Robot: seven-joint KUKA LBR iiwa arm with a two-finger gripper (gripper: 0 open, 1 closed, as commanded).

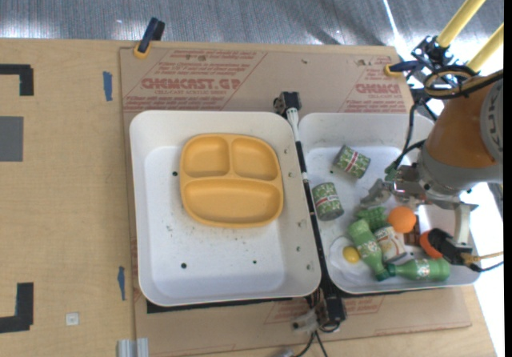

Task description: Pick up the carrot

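Gripper point(390, 187) hangs low over the right bin point(320, 133), its grey fingers pointing down-left into the clutter, and from this slant I cannot tell how wide it is set. Nothing shows between the fingers. Just behind it sits the arm point(468, 139), grey wrist and a fat orange band, coming in from the right.

Right under and just right of the gripper there is an orange ball point(403, 219), round and bright. Beside that, further right and a touch lower, lies the carrot point(433, 244): a short, stubby orange piece, darker and redder than the ball, partly covered by a black part of the wrist hardware, so its full shape is hard to read. It rests on the bin floor near the right wall, apart from the gripper.

Moving outward, a green bottle point(423, 270) lies on its side along the bin's near edge, another green bottle point(368, 246) leans beside a small white-labelled item point(390, 243), and a yellow piece point(350, 253) sits at the near-left. Two green-and-white cans are further back: one can point(326, 200) near the divider, another can point(351, 161) tilted toward the far side.

Across the divider, the left bin point(152, 267) holds a yellow divided plate point(232, 179), three compartments, lying flat. Both bins rest on the brown counter point(64, 227).
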